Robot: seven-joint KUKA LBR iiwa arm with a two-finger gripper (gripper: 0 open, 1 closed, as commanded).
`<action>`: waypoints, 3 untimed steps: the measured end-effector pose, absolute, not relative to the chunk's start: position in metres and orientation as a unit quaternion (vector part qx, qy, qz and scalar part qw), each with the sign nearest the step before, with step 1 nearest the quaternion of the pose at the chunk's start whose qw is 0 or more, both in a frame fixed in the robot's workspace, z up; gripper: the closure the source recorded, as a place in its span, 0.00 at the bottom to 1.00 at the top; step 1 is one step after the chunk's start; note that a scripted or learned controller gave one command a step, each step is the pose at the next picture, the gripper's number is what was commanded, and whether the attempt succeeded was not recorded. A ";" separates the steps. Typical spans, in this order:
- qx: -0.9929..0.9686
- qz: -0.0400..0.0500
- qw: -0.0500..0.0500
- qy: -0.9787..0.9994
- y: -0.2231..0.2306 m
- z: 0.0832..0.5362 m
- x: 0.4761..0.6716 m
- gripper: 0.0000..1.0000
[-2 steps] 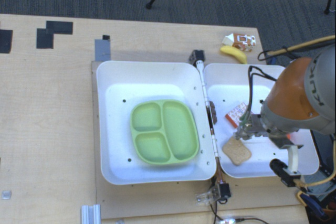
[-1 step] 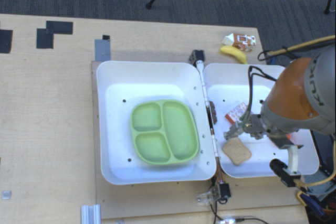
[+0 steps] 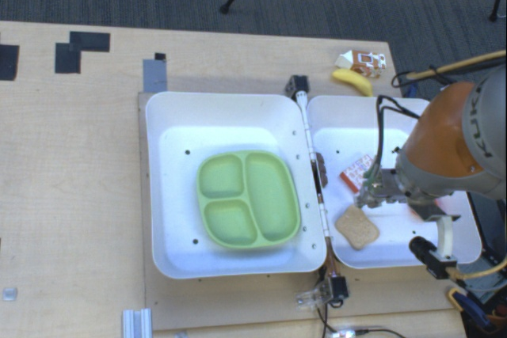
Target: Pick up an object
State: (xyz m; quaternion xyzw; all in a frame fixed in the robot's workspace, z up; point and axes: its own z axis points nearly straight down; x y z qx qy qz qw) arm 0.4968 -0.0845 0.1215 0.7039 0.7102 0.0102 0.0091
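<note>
In the right bin (image 3: 341, 131) a tan slice of toast (image 3: 357, 228) lies near the front left corner. A red and white packet (image 3: 356, 169) lies a little behind it. My gripper (image 3: 371, 195) reaches down between the two, just above the toast's far edge and beside the packet's front end. The grey and orange arm (image 3: 444, 146) covers the right part of that bin.
The left bin (image 3: 174, 123) holds a green three-compartment plate (image 3: 249, 200). Behind the right bin, on the bench, lie a yellow banana (image 3: 352, 81) and a small white and brown packet (image 3: 364, 59). Cables run along the bench's right side.
</note>
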 end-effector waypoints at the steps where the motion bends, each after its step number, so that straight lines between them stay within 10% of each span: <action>1: 0.704 0.010 0.009 0.710 -0.084 0.121 0.497 0.00; 2: 0.707 0.002 0.002 0.708 -0.086 0.086 0.489 0.00; 3: 0.706 0.004 0.005 0.708 -0.086 0.098 0.491 1.00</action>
